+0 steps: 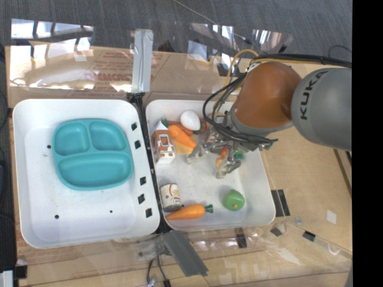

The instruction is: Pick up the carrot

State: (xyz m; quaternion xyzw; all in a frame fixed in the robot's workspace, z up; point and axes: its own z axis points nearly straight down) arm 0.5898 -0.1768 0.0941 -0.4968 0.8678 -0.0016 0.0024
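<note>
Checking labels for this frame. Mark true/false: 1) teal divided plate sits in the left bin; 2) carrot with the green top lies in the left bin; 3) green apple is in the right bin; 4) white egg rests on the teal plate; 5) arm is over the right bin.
1) True: the teal plate lies in the left bin.
2) False: the carrot lies along the near wall of the right bin.
3) True: the green apple sits near the right bin's near right corner.
4) False: the white egg is at the far side of the right bin.
5) True: the gripper is above the right bin.
</note>
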